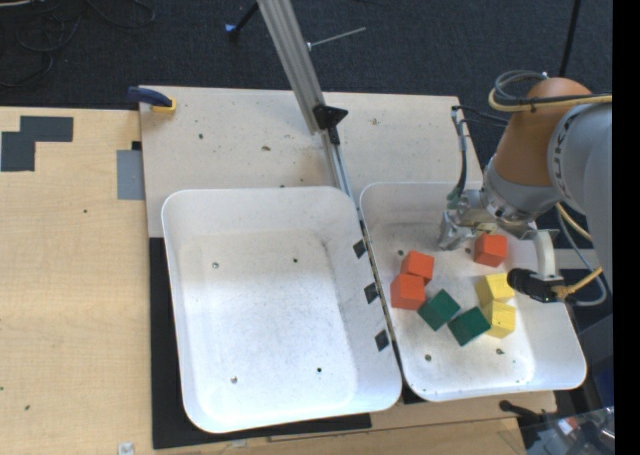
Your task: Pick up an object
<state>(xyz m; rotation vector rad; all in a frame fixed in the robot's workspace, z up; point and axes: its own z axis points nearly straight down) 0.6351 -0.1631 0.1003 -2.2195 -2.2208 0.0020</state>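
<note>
the bench carries two shallow white bins side by side: the left bin and the right bin, parted by a shared rim with dark clips. a slanted aluminium bar leans over the back of the bench towards that rim.

the arm comes in from the right, its orange band above the wrist, and reaches down into the back part of the right bin. the gripper hangs low there, near the bin floor; whether it is spread or closed cannot be told from this view, and nothing is visible between its tips.

the relation that matters: an orange block lies just beside the gripper, on its right and a little towards the front edge. it looks like the nearest candidate, so the next move probably calls for a short shift that way before closing. it seems roughly cubic, so no long axis matters.

the other blocks cluster farther forward: two orange cubes touching near the dividing rim, two green blocks in front of them, and two yellow blocks to the right, near the green ones.
</note>
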